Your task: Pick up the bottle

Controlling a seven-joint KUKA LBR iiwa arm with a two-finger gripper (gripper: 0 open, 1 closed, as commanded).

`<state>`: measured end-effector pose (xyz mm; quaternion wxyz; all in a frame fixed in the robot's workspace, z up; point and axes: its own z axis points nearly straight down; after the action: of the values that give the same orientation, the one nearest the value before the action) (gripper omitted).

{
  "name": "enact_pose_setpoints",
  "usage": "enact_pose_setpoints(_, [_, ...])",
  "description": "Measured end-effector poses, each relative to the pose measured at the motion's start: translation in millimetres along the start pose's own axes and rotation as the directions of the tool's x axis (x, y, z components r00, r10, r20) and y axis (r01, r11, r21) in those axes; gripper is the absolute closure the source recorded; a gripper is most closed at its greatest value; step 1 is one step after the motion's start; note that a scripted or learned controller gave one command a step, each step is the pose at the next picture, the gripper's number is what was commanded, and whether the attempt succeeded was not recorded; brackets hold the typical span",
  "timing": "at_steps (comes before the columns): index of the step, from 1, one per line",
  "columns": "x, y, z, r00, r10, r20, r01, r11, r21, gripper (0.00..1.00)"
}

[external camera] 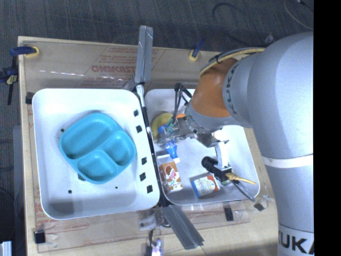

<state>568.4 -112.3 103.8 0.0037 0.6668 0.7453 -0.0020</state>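
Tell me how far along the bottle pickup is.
Done: the gripper sits low in the right bin, beside what looks like the bottle, blue-capped. In hand: nothing visibly gripped. Left: grasping the bottle and lifting it.

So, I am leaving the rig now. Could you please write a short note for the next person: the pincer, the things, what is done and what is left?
Pincer: low in the right bin, in its far left part, by a yellow thing. No hold is visible.
Bottle: probably the blue thing next to the pincer, but I am not sure.
Others: carton and can on the near side of the right bin; blue tray in the left bin.
Done: nothing lifted, as far as I can see.
Left: grasp and lift the bottle.
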Motion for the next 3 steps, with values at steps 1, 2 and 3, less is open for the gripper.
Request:
enact_pose_setpoints(1, [-2.3,-0.2,-0.7,1.000,0.003,0.003,-0.003,1.000,-0.001,0.00])
enact_pose_setpoints(2, [-3.4,-7.7,10.3,0.987,0.161,-0.005,-0.161,0.987,0.003,0.00])
enact_pose_setpoints(3, [-1.8,-7.3,0.8,0.988,0.157,-0.007,-0.157,0.988,0.005,1.00])
